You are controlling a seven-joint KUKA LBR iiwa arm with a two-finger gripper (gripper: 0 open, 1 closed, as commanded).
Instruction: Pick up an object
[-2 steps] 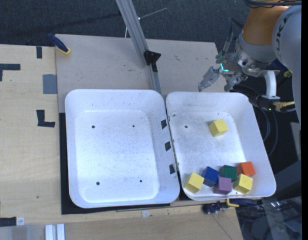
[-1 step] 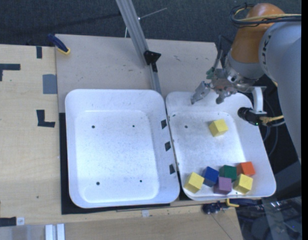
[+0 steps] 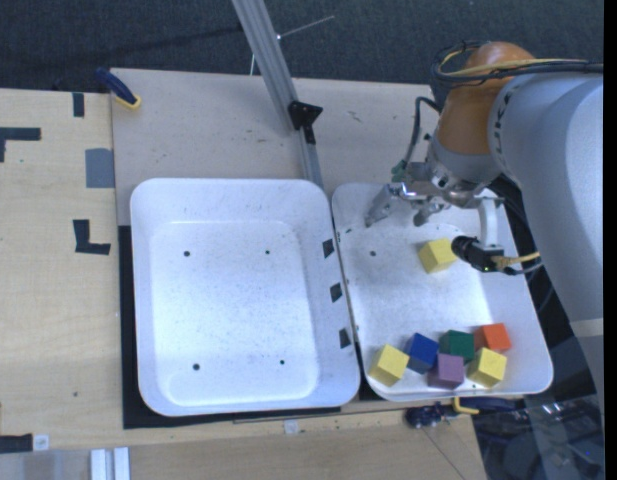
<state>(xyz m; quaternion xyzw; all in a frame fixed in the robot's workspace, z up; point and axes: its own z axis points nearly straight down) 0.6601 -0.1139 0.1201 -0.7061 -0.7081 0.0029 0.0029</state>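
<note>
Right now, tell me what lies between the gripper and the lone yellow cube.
Bare white bin floor separates the gripper from the yellow cube in the camera view.

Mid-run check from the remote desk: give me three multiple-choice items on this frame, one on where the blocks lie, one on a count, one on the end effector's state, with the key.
1. Where do the blocks lie?
A. left bin
B. right bin
C. on the bench outside the bins

2. How many yellow blocks are there?
A. one
B. two
C. three

3. What is the end effector doing?
A. gripping the purple block
B. hanging above the right bin with nothing seen between its fingers
C. resting in the left bin

Key:
1 B: every block sits in the right bin.
2 C: the lone yellow block lies apart; two more flank the cluster at the near edge.
3 B: the end effector is over the right bin's far end, apart from the purple block.
</note>
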